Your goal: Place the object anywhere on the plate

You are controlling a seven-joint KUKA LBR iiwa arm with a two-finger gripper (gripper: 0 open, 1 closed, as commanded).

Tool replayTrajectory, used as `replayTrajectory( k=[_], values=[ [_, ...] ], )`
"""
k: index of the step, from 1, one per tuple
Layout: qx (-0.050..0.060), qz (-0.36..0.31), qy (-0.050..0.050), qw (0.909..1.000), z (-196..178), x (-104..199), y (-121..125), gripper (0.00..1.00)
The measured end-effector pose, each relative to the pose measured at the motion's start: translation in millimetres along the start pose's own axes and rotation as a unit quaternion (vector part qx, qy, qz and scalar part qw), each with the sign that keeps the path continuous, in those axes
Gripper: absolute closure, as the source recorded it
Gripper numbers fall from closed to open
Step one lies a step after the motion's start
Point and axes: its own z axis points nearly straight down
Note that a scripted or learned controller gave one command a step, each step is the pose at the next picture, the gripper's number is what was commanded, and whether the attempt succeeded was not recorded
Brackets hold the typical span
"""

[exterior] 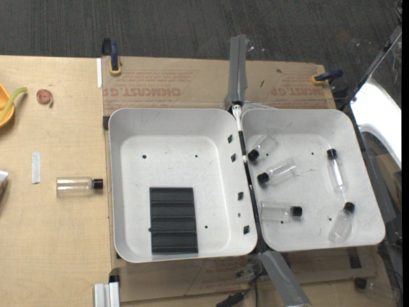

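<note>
dark carpet ran behind a pale wooden bench [51,248], where a sheet of cardboard [172,85] lay under two white bins set side by side. whether the claw was apart or together, i could not tell.

the left bin [128,133] held a black ribbed plate [172,220] lying flat near its front wall, with nothing on it. the right bin [307,123] held five clear vials with black caps, all on their sides and apart from each other. the first vial [263,146] lay near the dividing wall, cap toward the lower left. the second vial [280,171], just below it, slanted the same way, cap lower left and body rising to the right. the third vial [276,211] lay nearly level across the view, cap to the right. the fourth vial [335,171] ran front to back near the right side, cap at the far end. the fifth vial [340,226] lay by the front right corner, cap at its upper end.

a sixth vial [75,184] lay on the bench left of the bins, cap pointing right.
</note>
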Motion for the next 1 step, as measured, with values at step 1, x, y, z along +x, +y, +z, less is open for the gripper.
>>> replayTrajectory(
  k=[1],
  values=[
    [-0.001, 0.005, 0.001, 1.0000, -1.0, 2.9, 0.6, 0.00]
  ],
)
